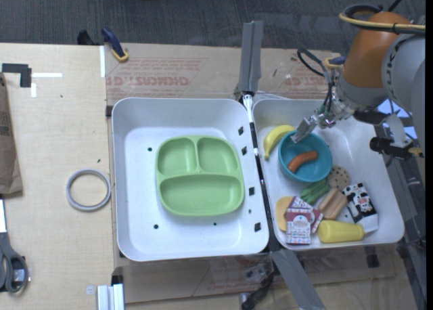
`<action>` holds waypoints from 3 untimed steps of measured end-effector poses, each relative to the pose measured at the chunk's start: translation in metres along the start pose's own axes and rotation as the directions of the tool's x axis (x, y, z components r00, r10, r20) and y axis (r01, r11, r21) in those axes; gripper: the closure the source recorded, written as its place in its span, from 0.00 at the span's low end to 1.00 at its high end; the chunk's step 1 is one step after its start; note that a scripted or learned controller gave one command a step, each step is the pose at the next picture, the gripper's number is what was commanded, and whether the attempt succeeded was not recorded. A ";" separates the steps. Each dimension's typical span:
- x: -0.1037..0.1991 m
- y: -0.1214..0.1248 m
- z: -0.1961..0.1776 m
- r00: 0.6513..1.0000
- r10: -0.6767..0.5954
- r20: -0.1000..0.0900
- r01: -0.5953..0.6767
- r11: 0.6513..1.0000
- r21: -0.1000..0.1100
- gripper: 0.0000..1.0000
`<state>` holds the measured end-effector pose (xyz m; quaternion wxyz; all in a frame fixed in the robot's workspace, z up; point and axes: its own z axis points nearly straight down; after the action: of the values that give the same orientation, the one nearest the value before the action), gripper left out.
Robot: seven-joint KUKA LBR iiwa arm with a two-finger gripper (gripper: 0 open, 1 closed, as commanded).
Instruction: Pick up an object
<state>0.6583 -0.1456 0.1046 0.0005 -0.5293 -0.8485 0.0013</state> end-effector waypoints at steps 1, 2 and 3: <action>0.031 -0.037 0.013 0.996 0.084 0.001 -0.084 0.996 -0.002 0.00; 0.056 -0.072 0.014 0.953 0.303 -0.002 -0.303 0.953 -0.002 0.00; 0.055 -0.071 0.005 0.952 0.306 -0.003 -0.306 0.952 -0.003 1.00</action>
<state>0.5701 -0.1280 0.1000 0.0004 -0.6543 -0.7562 -0.0006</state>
